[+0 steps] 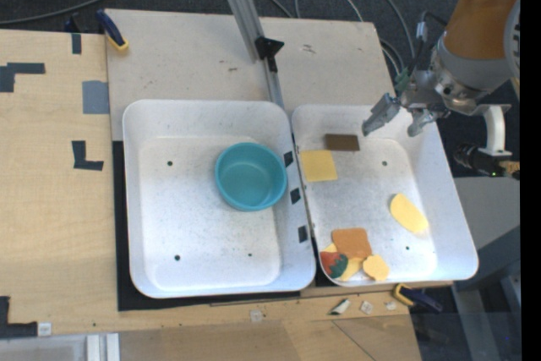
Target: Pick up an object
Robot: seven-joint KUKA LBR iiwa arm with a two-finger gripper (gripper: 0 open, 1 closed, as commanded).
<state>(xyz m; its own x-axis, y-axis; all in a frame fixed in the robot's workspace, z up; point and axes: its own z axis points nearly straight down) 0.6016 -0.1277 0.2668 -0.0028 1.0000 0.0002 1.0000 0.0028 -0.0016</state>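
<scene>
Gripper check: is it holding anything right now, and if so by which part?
Nothing is held. The gripper hangs open over the far edge of the right bin, with no object between its fingers; the brown block lies beside it.

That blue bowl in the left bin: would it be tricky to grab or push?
The blue bowl sits upright on its base, so it probably slides rather than tips when pushed. It looks like thin plastic, likely light. Its round rim may slip from the gripper.

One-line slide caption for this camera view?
Open gripper above the right bin's far edge, holding nothing; brown block, yellow pieces below; teal bowl in left bin.
</scene>
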